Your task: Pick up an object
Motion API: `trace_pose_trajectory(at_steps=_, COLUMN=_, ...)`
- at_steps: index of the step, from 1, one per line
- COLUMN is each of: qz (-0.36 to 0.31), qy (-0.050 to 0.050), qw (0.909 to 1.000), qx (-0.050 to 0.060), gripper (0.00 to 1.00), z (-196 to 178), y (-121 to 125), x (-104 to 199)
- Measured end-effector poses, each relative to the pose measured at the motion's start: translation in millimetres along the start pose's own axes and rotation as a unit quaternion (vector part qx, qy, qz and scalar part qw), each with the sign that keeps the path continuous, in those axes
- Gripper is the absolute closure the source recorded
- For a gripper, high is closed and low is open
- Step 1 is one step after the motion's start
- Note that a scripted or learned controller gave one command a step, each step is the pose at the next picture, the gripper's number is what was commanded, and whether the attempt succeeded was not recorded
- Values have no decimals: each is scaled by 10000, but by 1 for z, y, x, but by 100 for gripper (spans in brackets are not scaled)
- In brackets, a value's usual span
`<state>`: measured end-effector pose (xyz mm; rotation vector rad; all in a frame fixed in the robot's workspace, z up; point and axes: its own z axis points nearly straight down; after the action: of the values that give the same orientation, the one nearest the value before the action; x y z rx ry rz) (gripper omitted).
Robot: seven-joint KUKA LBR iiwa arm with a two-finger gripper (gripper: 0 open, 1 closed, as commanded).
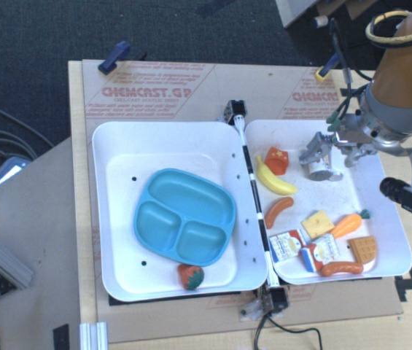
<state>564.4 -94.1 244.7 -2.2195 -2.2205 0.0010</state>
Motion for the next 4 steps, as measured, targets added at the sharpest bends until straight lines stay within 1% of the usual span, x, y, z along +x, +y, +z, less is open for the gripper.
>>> trace_pose_trajectory(at_steps=1, qz=7, qy=-5, qw=10000, qx=-10, gripper=0, z=160, y=27, x=-39)
trace_pose_trajectory(at_steps=2, qz=41, qy=23, qw=9998, qx=194, gripper=0, z=162, y=67, x=-28)
trace_pose_trajectory(at_steps=3, qz=80, qy=55, qw=9990, qx=434, gripper=0, z=166, y=86, x=-14)
trace_pose_trajectory(at_steps=4, qz=84, qy=40, qw=9991, qx=415, gripper=100, z=155, y=86, x=-15)
